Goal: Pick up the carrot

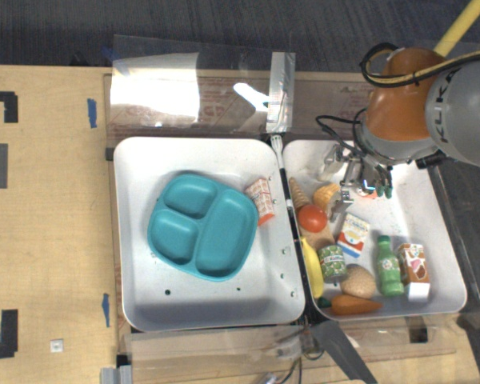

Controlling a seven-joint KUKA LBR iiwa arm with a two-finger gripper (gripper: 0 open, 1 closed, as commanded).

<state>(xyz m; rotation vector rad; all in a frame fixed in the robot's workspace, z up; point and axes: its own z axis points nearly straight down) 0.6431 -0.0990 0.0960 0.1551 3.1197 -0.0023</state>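
Camera view from above, and we sweep in from the left: bare tan table with black corner marks, then the left bin, where a teal divided plate sits near the middle and a small red-and-white packet leans by its right wall. Plenty of open white floor around that plate.

Across the divider, the right bin is busy. A cone-shaped piece and a tomato sit against the left wall, a banana runs down that same wall, and a green can stands just beside it. A small carton, a green bottle and a juice box fill the middle and right.

And the carrot? It is lying flat along the near edge of the right bin, tucked under a tan roll, hard against the rim.

The end effector is up in the far part of that bin, beside a yellowish piece, well apart from the carrot with the carton and can between them. Whether its fingers are wide or narrow, I cannot tell; nothing shows between them. The clearest floor is at the bin's far right corner.
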